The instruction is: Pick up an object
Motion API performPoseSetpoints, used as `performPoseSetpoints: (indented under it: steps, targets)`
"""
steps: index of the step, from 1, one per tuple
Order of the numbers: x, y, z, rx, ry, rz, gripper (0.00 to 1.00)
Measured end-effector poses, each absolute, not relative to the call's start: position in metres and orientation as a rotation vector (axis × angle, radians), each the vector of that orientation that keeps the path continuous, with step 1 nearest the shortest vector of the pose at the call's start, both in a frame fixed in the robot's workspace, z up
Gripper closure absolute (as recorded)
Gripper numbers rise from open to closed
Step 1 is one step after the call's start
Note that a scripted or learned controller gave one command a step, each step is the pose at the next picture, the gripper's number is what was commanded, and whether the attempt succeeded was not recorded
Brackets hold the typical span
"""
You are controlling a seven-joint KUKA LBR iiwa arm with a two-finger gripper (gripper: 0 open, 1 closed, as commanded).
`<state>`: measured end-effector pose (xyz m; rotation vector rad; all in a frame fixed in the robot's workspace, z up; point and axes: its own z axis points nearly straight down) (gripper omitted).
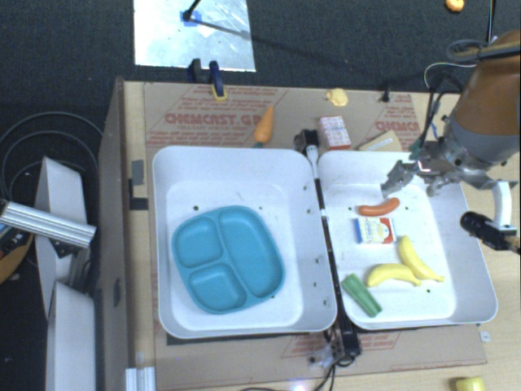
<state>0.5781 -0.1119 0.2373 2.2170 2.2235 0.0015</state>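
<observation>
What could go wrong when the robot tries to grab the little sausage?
The gripper hovers just above the sausage, which is thin and round, so it may roll or slip away. The small carton lies right beside it and could get bumped. The bananas are close too, so a miss might push them.

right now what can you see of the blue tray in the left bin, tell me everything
The blue tray is a rounded-rectangle plate of what looks like smooth plastic, light blue, divided into three compartments: two along its upper side and one at its lower left. It lies flat, face up, turned at a slant, on the floor of the left bin, toward the bin's lower half. Its compartments hold nothing visible, and apart from the bin floor, nothing touches it.
</observation>
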Motion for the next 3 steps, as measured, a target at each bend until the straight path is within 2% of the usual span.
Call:
performPoseSetpoints:
  steps: [1,2,3]
  targets:
    - [0.554,-0.151,0.159,2.226,2.221,-0.004,0.0]
    - [0.548,-0.169,0.092,2.225,2.221,0.005,0.0]
    - [0.618,-0.127,0.09,2.203,2.222,0.009,0.0]
